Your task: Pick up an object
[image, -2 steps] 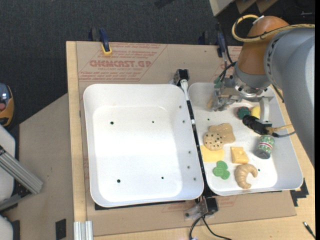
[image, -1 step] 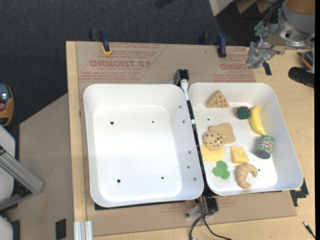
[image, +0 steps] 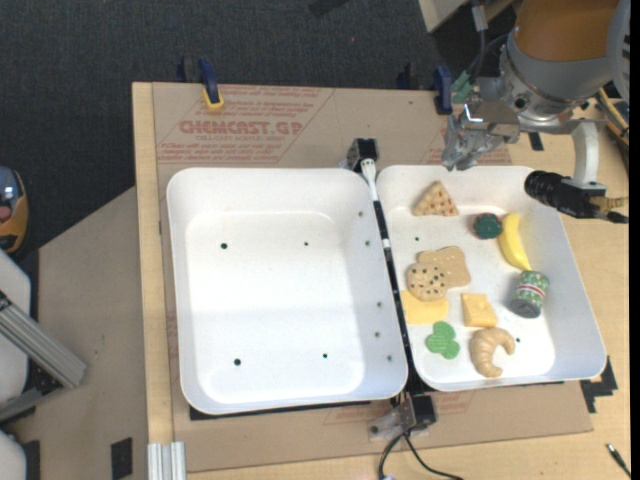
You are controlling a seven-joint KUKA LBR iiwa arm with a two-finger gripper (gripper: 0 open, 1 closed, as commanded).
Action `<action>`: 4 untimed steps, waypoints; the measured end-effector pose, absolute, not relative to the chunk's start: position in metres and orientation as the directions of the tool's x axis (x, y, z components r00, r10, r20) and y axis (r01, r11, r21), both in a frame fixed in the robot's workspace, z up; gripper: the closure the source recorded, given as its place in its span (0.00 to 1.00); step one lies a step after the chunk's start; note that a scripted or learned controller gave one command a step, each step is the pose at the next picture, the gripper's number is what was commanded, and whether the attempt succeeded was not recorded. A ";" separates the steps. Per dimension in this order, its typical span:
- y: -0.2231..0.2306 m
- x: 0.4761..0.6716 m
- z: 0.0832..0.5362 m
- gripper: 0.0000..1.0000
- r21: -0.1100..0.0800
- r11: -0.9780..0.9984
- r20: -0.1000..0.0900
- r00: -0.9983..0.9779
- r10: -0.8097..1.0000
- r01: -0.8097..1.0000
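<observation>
Right now I see every pickable item lying in the right bin (image: 590,340). A pizza slice (image: 435,201) sits nearest the far rim, with a dark green piece (image: 487,226) and a yellow banana (image: 514,241) to its right. Nearer the middle lie a pale cracker (image: 449,264) and a chocolate-chip cookie (image: 427,281) that touch, above a flat yellow cheese slice (image: 425,309). A smaller orange cheese wedge (image: 479,311) is just beside that slice, and a small can (image: 530,293) rests by the right wall. Toward the near rim I make out a green broccoli piece (image: 441,342) and a croissant (image: 492,349), close together.

My end effector (image: 466,151) hangs over the far rim of the right bin, just beyond the pizza slice, touching nothing I can see. Whether its tips are spread or pressed together I cannot tell from this angle.

To the left sits the left bin (image: 190,298), and both bins rest on the table (image: 160,148).
</observation>
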State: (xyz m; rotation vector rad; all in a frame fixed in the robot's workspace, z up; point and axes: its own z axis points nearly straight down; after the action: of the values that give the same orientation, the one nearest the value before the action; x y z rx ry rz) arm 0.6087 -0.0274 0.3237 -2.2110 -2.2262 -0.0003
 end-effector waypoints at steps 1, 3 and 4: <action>-0.017 0.669 0.400 1.00 0.013 0.004 -0.001 -0.004 1.000 1.000; -0.078 0.667 0.539 1.00 0.010 0.001 -0.002 -0.001 1.000 1.000; -0.125 0.634 0.536 1.00 -0.001 -0.004 -0.001 0.004 1.000 1.000</action>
State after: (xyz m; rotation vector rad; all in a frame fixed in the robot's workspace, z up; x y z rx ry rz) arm 0.6345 -0.1249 0.5358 -2.2256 -2.2169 0.0017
